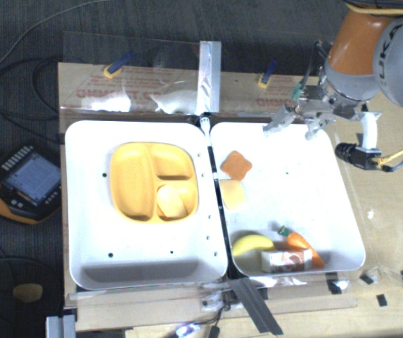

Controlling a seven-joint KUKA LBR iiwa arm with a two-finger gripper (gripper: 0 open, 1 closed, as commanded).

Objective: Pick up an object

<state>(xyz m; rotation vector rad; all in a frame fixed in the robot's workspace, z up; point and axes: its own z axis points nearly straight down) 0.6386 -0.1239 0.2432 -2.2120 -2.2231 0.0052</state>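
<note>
On the floor at the far left lies an orange-edged control pendant (20, 183) with a dark screen too small to read. The left bin (88, 259) carries a yellow divided tray (134, 182) with a pale round piece (173, 201) sitting in its near-right compartment. Beyond it, crumpled clear plastic (162, 98) lies on a cardboard backing whose red printing is too faint to make out.

The right bin (328, 189) holds the candidates for picking: an orange square piece (236, 165) and a pale yellow piece (233, 194) against the left wall, then a yellow lemon-like fruit (252, 244), a small printed carton (285, 260) and a carrot (301, 242) crowded in the near corner. The carton's label is illegible.

The gripper (296, 122) hangs over the far rim of the right bin, its two fingers spread wide apart with nothing between them.

Risks, as I judge them: descending here would strike the rim or bare floor, since every object sits well apart from it. The near-corner cluster invites a grasp that nudges neighbours, and the pieces hugging the wall leave little finger room.
</note>
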